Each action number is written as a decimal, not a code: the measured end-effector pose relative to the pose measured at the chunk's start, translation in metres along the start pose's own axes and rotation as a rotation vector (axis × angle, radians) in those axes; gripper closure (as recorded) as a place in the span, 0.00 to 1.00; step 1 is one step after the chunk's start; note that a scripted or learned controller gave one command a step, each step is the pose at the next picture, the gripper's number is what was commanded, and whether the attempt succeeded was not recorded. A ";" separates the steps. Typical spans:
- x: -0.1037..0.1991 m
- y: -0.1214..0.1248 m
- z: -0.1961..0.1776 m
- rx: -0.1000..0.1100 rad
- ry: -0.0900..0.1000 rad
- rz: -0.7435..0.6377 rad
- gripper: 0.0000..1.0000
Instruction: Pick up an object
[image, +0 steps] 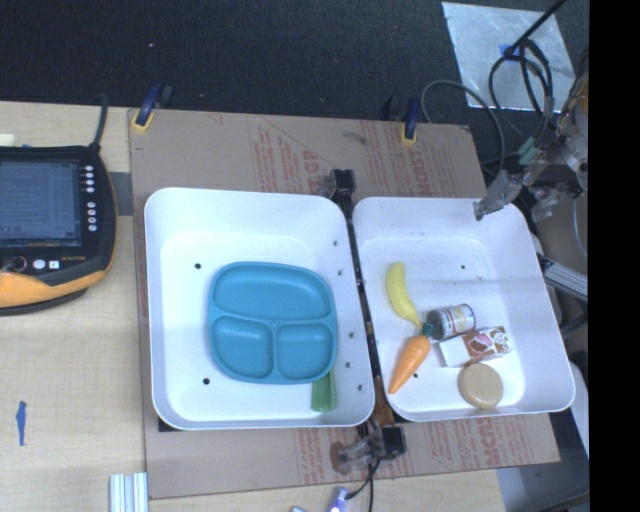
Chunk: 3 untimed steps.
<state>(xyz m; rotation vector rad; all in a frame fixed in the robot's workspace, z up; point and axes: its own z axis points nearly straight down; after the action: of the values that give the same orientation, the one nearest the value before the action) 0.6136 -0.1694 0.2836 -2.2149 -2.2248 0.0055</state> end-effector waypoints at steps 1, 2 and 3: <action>0.044 -0.033 0.154 0.002 0.000 -0.001 0.00; 0.017 -0.078 0.172 0.000 -0.001 -0.001 0.00; 0.065 -0.077 0.188 -0.013 -0.005 -0.002 0.00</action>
<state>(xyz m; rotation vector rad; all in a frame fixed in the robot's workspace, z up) 0.5358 -0.1044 0.0957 -2.2214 -2.2360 -0.0031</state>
